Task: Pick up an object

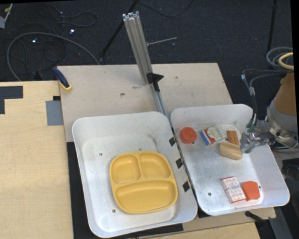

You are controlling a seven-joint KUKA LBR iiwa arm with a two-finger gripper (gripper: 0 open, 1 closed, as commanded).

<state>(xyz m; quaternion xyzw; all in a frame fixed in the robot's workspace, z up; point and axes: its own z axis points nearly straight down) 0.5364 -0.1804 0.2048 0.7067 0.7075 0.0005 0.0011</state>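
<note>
**Operator:** Along the right wall of the right bin point(273, 157) I have the end effector point(248, 142) low, just beside the tan bread-like piece point(230, 150). From this slant I cannot tell how the end effector is set, wide or narrow, and nothing shows gripped in it.

**Second:** What else is on offer?

**Operator:** Near the bin's far edge, a red round item point(188, 135) sits toward the left wall, with a small printed carton point(214, 134) and a brown block point(233, 137) between it and the arm. Toward the near right corner lie a red-and-white packet point(233, 189) and an orange block point(251, 190), touching. The left bin point(90, 145) carries a yellow divided plate point(142, 181).

**Second:** How would you take it?

**Operator:** My judgement: go for the tan piece, since it's closest. Centre over it, descend squarely, close across its narrow side, and keep off the brown block behind it and the bin wall.

**Second:** Anything unclear?

**Operator:** The wrist blurs into the bin wall, the carton's print is unreadable, and the arm is cut off at the right.
</note>
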